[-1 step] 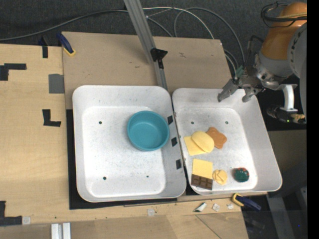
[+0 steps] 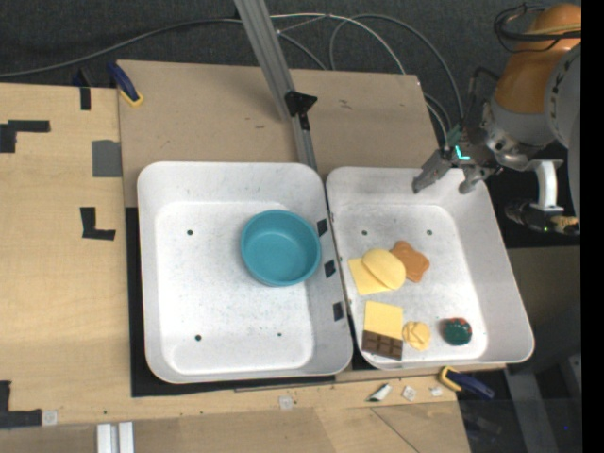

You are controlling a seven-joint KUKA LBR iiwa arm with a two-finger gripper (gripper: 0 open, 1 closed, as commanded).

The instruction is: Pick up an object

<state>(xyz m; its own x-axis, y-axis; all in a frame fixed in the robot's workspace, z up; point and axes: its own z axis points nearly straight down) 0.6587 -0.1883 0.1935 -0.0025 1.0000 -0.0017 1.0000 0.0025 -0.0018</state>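
I see my end effector (image 2: 444, 179) up over the far corner of the right bin (image 2: 500, 281). Its two fingers (image 2: 422, 181) are spread apart, and there is nothing between them. The arm (image 2: 533, 74) is grey with an orange part, and it comes in from the right side.

The things I could pick up lie closer to me than the end effector, down in the near half of the same bin. A round yellow piece (image 2: 385, 268) sits on a flat yellow slice (image 2: 363, 276), and an orange-brown piece (image 2: 412, 260) touches it. Nearer still is a yellow square with a brown end (image 2: 383, 329), then a small yellow lump (image 2: 416, 334), then a little dark green and red ball (image 2: 457, 331).

Well off to the left of the end effector is the left bin (image 2: 170, 253). A blue bowl (image 2: 279, 246) stands in it.

Both bins rest on a brown bench (image 2: 66, 281) with black tape marks. A grey pole (image 2: 269, 55) leans up behind the bins, and thin cables (image 2: 377, 26) loop over the dark floor at the back.
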